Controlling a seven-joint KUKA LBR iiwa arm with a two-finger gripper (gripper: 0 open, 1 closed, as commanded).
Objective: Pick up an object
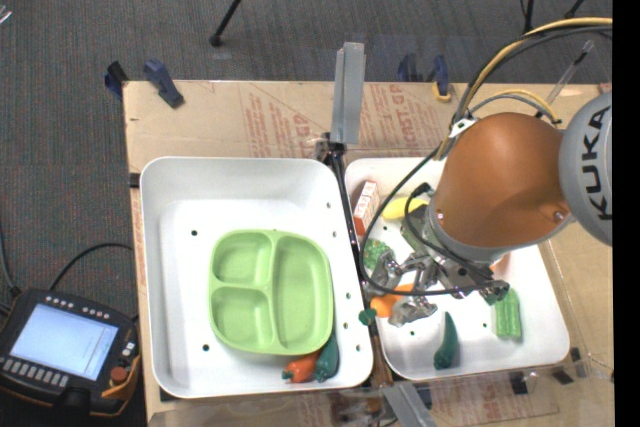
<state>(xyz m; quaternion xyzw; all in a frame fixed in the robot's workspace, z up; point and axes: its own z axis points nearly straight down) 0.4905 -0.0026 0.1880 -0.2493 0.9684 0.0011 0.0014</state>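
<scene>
- Bins: two white ones side by side, the left bin (165, 215) and the right bin (545, 325).
- Left bin has one green plate (271, 291) with three parts, and one orange carrot (298, 370) beside one dark green veggie (328, 360).
- Right bin has one green corn (508, 315), one dark green pepper (446, 343), one yellow toy (396, 208) and one small box (364, 203).
- One gripper (420, 290) is low over the right bin; I cannot tell how it is set.

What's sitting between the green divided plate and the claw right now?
In the camera view, the raised bin walls where the two white bins meet separate the green divided plate from the claw. A small orange piece lies just left of the claw.
</scene>
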